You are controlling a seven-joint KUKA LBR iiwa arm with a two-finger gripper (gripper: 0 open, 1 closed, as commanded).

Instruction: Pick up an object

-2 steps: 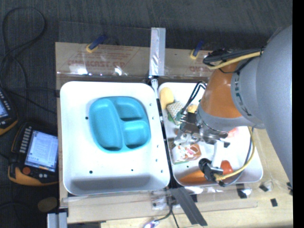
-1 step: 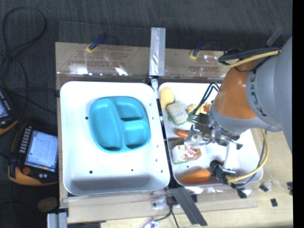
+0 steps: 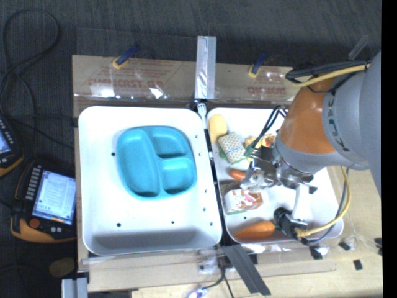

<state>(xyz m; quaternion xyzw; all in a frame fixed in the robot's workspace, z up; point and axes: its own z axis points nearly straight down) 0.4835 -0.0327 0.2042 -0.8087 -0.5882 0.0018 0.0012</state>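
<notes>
**benchwatcher:** Cardboard-topped bench, two white bins, blue tray (image 3: 155,160) on the left. Where's your target?

**iiwa_arm:** My gripper (image 3: 257,177) hangs low in the right bin (image 3: 322,213). Can't tell how it's set from up here. The red-and-white packet (image 3: 243,199) lies just below-left of it, flat and crinkly, long axis roughly across the bin.
</notes>
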